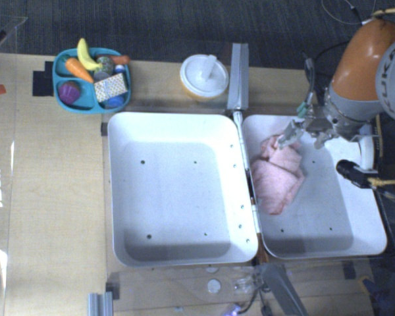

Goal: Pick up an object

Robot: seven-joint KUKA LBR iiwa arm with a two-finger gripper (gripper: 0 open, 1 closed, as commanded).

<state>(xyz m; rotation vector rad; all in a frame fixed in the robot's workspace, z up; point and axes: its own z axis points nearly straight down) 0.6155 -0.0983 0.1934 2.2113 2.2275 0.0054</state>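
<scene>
A crumpled pink cloth (276, 176) lies in the right bin (332, 209), against its left wall. My gripper (304, 135) hangs over the bin's back part, just above and to the right of the cloth's upper end. Its fingers stand spread and open. The left fingertip (289, 134) is close to the cloth's top edge, and nothing is between the fingers.
The left bin (178, 189) sits beside the right one. Behind the bins are a blue tray of toy food (92, 78), a white lidded cup (204, 76) and a grey metal post (237, 78).
</scene>
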